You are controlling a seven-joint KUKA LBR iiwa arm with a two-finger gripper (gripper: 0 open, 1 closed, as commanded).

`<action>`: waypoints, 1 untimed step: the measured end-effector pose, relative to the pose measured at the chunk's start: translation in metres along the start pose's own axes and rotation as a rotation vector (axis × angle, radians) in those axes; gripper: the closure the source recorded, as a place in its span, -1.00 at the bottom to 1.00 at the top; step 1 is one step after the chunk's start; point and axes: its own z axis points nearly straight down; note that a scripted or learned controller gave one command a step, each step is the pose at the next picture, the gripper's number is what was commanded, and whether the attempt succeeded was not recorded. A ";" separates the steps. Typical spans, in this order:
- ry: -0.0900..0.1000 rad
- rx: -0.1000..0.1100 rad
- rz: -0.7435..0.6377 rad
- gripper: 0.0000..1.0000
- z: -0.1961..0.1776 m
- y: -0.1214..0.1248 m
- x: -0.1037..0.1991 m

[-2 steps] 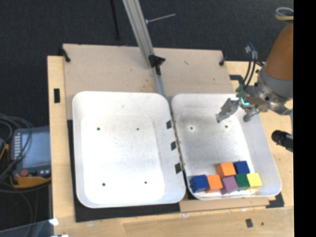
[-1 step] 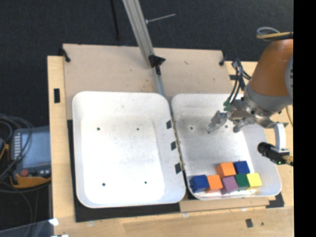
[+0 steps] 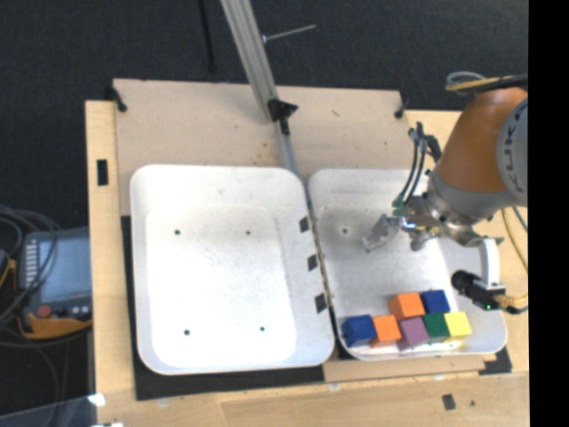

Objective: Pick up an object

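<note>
Several coloured blocks sit clustered at the near edge of the right bin (image 3: 356,194): a blue block (image 3: 358,329), an orange block (image 3: 387,329), a purple block (image 3: 413,333), a green block (image 3: 436,326) and a yellow block (image 3: 458,325) in a row. A second orange block (image 3: 409,305) and a second blue block (image 3: 435,302) lie just behind them. My gripper (image 3: 396,236) hangs over the middle of the right bin, behind the blocks and apart from them. It is open, with nothing between its fingers.
The left bin (image 3: 222,265) lies beside the right one, with a divider edge (image 3: 313,256) between them. A slanted metal pole (image 3: 253,52) rises behind the bins. A black fitting (image 3: 476,290) sits at the right bin's right rim.
</note>
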 end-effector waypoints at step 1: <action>0.000 0.001 0.000 -1.00 0.063 0.001 0.000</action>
